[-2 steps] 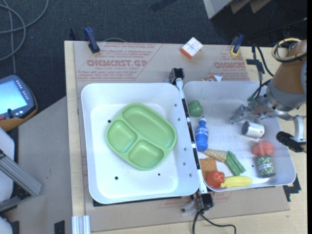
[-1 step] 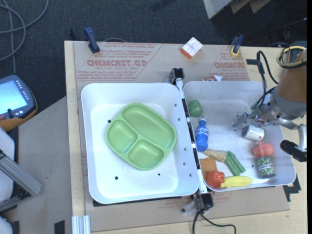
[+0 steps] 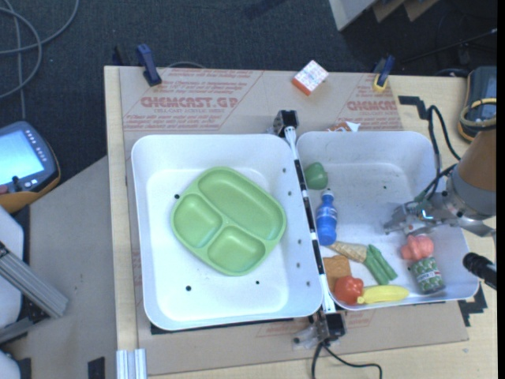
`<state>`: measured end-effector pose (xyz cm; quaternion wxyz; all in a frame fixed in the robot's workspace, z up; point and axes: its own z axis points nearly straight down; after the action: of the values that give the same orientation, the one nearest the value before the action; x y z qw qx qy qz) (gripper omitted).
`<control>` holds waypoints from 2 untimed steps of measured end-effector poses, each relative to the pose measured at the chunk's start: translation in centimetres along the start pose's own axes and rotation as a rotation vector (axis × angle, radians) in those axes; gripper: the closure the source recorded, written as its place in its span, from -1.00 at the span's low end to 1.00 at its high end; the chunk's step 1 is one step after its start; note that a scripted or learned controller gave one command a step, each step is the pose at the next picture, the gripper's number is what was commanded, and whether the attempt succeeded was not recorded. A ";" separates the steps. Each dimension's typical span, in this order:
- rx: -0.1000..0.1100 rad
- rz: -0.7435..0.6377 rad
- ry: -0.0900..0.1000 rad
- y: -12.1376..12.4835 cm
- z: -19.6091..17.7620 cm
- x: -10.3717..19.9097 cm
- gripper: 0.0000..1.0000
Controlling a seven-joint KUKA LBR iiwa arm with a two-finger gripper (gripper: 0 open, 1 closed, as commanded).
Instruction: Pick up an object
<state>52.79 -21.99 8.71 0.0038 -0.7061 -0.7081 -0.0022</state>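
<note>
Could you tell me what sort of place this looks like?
Probably a robotics lab bench, not a kitchen: two shallow white plastic bins clamped to a board, a green divided plastic plate, small toy foods, and loose cables on dark carpet.

Both bins, the left bin [image 3: 158, 290] and the right bin [image 3: 371, 152], are seen as smooth white plastic with a slight sheen. The divided green tray [image 3: 229, 221] is shown in matt, smooth plastic. The tabletop [image 3: 197, 101] is covered by brown, paper-like sheeting printed in red. The blue bottle [image 3: 326, 219] and the yellow banana [image 3: 384, 294] are rendered in glossy plastic. The claw [image 3: 412, 218] is seen in bare, dull grey metal. The floor [image 3: 173, 14] appears dark and rough, like carpet.
</note>
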 end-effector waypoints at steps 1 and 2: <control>0.000 0.000 0.001 0.2 0.3 0.1 -1.00; -0.004 0.001 -0.007 0.2 -0.8 -0.2 1.00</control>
<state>53.03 -22.21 9.48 0.0000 -0.7065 -0.7077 -0.0011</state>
